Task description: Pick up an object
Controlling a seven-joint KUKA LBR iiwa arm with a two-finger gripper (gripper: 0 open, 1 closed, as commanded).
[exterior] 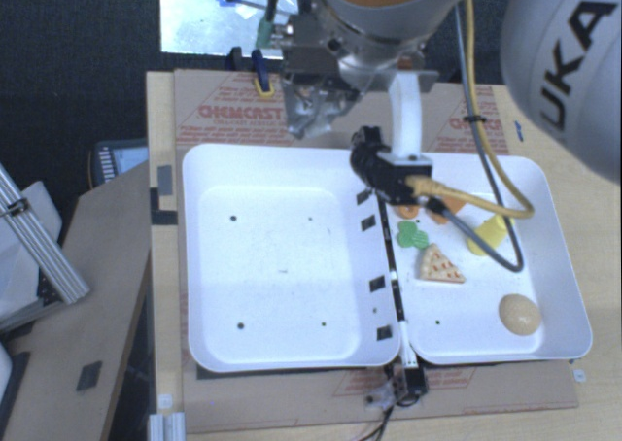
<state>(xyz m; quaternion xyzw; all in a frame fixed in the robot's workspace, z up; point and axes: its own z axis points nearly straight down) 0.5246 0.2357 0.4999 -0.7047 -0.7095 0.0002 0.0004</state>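
My gripper [311, 114] hangs high over the back rim of the left bin [209, 235], above the cardboard sheet, and nothing shows in it. The objects lie in the right bin [559, 235]: a small orange piece [409, 210], a green piece [414, 233], a yellow-orange wedge like a pizza slice [440, 265], a yellow block [492, 231] and a tan egg-shaped ball [520, 314]. The gripper is well to the left of and behind all of them.
A black fitting [384, 172] with yellow and grey cables [486, 206] hangs over the divide between the bins, partly covering the orange piece. The big grey arm body [569, 50] fills the top right. Cardboard [228, 114] lies under the bins.
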